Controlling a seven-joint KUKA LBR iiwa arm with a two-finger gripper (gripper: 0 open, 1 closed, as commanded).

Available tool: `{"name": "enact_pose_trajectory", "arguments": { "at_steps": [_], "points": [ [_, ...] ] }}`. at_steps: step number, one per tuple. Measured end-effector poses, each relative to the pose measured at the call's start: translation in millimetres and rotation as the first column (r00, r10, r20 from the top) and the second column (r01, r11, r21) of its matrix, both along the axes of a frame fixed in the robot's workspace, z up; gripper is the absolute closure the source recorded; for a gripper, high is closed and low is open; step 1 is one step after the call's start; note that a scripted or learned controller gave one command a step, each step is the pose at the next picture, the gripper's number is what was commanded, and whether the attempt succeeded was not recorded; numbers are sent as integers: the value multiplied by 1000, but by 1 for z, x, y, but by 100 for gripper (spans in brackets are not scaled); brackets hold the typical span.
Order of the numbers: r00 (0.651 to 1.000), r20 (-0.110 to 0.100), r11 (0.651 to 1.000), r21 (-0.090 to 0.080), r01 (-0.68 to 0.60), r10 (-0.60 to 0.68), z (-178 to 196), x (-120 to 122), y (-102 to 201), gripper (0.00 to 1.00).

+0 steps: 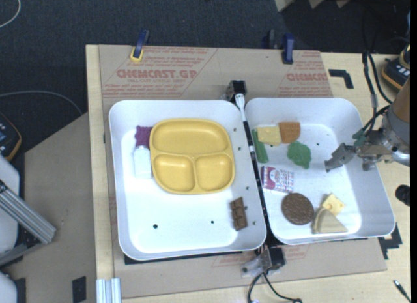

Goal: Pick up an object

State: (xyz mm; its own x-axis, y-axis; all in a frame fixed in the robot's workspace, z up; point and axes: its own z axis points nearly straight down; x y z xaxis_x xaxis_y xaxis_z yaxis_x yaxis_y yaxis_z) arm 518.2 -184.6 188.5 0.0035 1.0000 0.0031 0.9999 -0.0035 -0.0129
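Objects sit in right bin [339, 109]: green piece [300, 154] nearest, at 9 o'clock of gripper [348, 156], which hangs over the bin's right side, fingers spread, holding nothing. Approach step; next it needs to shift left, descend, then clench.

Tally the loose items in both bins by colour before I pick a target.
Yellow: 4: tray, block, wedge, wedge
Brown: 3: bar, cookie, block
Green: 2
Purple: 1
White: 1
Pink carton: 1
Total: 12
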Motion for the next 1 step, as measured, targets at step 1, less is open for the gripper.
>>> {"name": "enact_pose_trajectory", "arguments": {
  "at_steps": [1],
  "points": [
    [1000,13,1000,-3,-3,3,7,3,0,0]
  ]
}}
